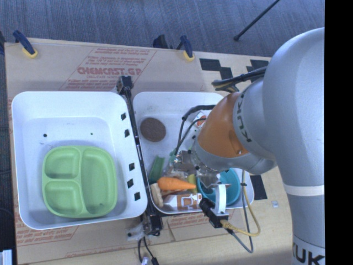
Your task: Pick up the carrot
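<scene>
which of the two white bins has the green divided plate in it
The left bin. The green three-compartment plate lies in its near half. The right bin holds the carrot, a brown disc and other clutter under the arm.

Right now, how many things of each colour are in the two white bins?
Green: 2, the divided plate and a green piece
Orange: 1, the carrot
Brown: 1, the round disc
Blue: 1, the bowl
Total: 5 that I can tell
</scene>
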`<state>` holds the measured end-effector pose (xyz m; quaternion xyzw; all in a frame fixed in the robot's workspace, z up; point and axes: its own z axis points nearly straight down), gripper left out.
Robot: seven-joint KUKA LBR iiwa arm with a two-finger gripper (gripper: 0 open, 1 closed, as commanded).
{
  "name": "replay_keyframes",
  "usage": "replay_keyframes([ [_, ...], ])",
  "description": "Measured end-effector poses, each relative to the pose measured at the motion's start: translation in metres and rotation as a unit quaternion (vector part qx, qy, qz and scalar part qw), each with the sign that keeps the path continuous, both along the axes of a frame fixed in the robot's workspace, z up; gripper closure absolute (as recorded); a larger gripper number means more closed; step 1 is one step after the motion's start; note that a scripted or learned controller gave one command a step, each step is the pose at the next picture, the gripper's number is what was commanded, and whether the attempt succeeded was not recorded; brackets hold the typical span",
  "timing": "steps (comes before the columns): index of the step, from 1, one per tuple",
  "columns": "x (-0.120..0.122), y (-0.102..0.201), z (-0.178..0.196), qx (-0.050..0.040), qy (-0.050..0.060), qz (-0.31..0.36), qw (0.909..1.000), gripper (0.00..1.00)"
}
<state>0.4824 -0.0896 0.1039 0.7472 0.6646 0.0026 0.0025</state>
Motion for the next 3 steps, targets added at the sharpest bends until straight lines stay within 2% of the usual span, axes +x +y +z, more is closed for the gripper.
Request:
replay_keyframes([
  [2, 0.001, 0.001, 0.018, 0.0032, 0.004, 0.006, 1.0000, 1.00],
  [3, 0.003, -0.001, -0.010, -0.0005, 0.001, 0.011, 0.9999, 1.00],
])
